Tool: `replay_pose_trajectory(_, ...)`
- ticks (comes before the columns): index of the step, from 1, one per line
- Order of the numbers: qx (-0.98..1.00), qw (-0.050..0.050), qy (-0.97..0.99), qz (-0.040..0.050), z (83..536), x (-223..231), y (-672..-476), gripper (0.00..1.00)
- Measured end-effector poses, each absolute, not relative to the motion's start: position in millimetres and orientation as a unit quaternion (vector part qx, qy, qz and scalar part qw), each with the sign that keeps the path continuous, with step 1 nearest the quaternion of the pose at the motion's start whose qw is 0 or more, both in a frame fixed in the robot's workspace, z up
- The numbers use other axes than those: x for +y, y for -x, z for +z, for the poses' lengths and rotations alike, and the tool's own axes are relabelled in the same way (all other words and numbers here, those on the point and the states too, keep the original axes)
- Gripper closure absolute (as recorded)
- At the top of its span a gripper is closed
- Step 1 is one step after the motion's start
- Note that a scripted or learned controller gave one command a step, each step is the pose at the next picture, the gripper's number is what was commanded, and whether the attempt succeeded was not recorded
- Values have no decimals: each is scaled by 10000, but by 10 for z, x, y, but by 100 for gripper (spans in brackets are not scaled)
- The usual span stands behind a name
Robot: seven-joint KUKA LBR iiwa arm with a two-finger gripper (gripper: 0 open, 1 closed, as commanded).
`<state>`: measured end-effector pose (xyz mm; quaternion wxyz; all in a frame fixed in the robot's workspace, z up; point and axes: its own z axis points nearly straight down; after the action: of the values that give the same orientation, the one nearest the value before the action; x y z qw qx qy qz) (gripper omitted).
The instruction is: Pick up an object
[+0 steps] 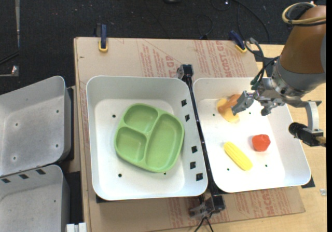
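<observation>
The orange-yellow lump (pixel 227 109) lies in the right bin (pixel 290 174), near its far left part, and it looks like the thing being gone for. It is rounded and soft-edged, paler yellow low down and deeper orange on top, perhaps a toy fruit or bread roll; its right side is hidden behind the claw (pixel 254 100). The claw sits right at that side, one dark finger touching or overlapping the lump, the other out to the right. It appears spread, and nothing can be seen caught between the fingers, so I judge no grip is made yet.

To do this step well, the claw should be centred over the lump, not its edge, then lowered until the fingers straddle the widest part before closing; a rounded thing may squirt out of an off-centre pinch.

Nearer in the same bin lie a yellow corn cob (pixel 238 155) and a red pepper (pixel 261 142), both well apart from the claw. The left bin (pixel 104 174) holds a green divided plate (pixel 149 137). Both bins rest on the counter (pixel 145 54).
</observation>
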<state>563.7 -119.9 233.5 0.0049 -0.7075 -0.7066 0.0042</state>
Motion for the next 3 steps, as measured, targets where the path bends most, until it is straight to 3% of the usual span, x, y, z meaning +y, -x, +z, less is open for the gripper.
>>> replay_pose_trajectory(1, -7075, 1, 7067, 1, 2403, -1196, -5663, 0)
replay_pose_trajectory(3, -7067, 21, 7075, 14, 1162, -1131, -5592, 0)
